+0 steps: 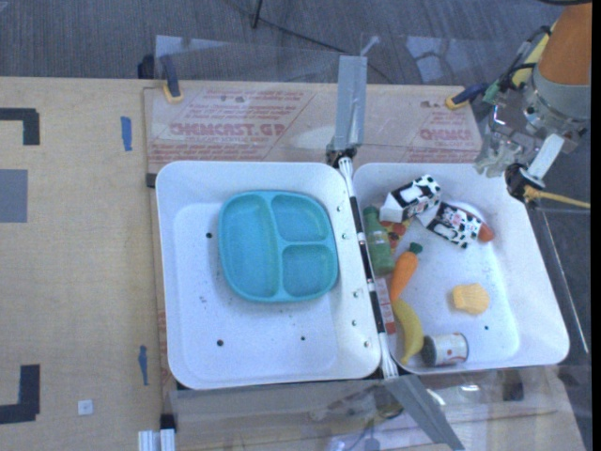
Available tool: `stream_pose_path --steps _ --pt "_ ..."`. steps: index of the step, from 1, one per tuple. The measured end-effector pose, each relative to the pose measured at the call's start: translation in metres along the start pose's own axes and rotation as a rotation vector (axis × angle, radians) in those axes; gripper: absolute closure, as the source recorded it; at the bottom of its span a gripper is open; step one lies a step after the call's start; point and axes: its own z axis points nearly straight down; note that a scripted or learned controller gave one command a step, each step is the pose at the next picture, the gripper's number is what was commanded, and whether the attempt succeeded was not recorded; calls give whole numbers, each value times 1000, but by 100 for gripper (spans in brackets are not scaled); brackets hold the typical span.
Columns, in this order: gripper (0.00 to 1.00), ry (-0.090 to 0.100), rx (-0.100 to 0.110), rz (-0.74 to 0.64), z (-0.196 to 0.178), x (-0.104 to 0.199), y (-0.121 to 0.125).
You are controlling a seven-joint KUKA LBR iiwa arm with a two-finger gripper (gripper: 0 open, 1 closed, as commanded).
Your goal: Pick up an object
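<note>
The gripper point(512, 163) hangs over the right bin's point(540, 252) far corner, its grasp impossible to tell; below lie two toy cows point(437, 209), a carrot point(404, 272), banana point(409, 328) and can point(444, 349), while a teal divided plate point(279, 246) occupies the left bin point(183, 280)

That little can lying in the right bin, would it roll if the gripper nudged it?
Probably. The can lies on its side, so a push across its length would likely roll it. The banana beside it might stop it one way. Its smooth round wall may slip between fingers.
</note>
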Motion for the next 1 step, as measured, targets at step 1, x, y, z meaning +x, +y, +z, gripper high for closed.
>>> stream_pose_path --steps 1 --pt "0 0 1 0 0 0 0"
